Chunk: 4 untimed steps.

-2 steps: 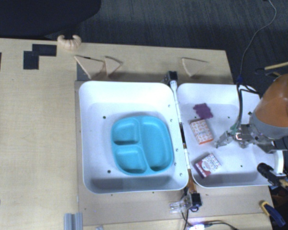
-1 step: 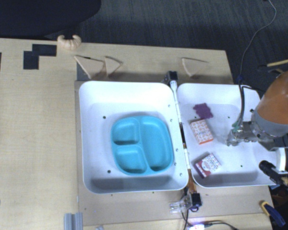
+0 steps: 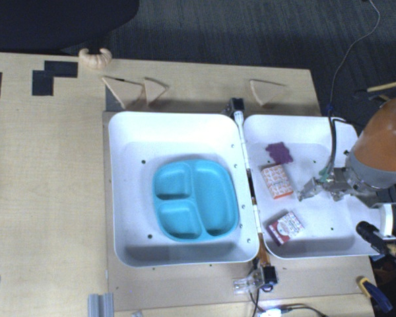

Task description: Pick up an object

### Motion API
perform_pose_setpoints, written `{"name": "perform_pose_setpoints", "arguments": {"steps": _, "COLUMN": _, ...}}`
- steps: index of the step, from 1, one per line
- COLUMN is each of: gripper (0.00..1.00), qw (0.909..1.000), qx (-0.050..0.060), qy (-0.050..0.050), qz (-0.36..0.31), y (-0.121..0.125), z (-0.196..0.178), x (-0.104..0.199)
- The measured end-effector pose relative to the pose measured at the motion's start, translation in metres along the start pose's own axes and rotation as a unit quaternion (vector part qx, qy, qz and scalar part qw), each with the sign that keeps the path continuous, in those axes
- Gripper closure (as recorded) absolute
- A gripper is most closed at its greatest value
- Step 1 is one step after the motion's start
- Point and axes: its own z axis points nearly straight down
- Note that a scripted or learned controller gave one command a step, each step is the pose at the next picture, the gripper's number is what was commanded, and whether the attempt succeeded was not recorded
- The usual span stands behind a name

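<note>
On the pale wooden worktop (image 3: 46,177), the left white bin (image 3: 129,144) holds a blue divided tray (image 3: 195,200). In the right bin (image 3: 303,131) lie a purple piece (image 3: 279,152), a patterned packet (image 3: 277,180) and a red-and-white packet (image 3: 286,227). The gripper (image 3: 310,190) hangs right of the packets; its jaws, I cannot tell.

Arm (image 3: 383,147) cut off by right edge past the orange band; gripper (image 3: 311,190) small and blurred, jaws unreadable; print on patterned packet (image 3: 277,180) too small to read.
</note>
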Motion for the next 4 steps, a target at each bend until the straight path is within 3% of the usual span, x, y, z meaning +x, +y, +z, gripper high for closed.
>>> {"name": "perform_pose_setpoints", "arguments": {"steps": 1, "gripper": 1.0, "qw": 1.0, "qx": -0.002, "qy": 0.0, "qz": -0.001, "y": 0.002, "z": -0.011, "x": 0.001}}
{"name": "perform_pose_setpoints", "arguments": {"steps": 2, "gripper": 0.0, "qw": 1.0, "qx": -0.002, "qy": 0.0, "qz": -0.001, "y": 0.002, "z": -0.011, "x": 0.001}}
{"name": "perform_pose_setpoints", "arguments": {"steps": 3, "gripper": 0.0, "qw": 1.0, "qx": 0.001, "qy": 0.0, "qz": 0.0, "y": -0.035, "z": 0.011, "x": 0.058}}
{"name": "perform_pose_setpoints", "arguments": {"steps": 4, "gripper": 1.0, "qw": 1.0, "qx": -0.002, "qy": 0.0, "qz": 0.0, "y": -0.033, "z": -0.001, "x": 0.058}}
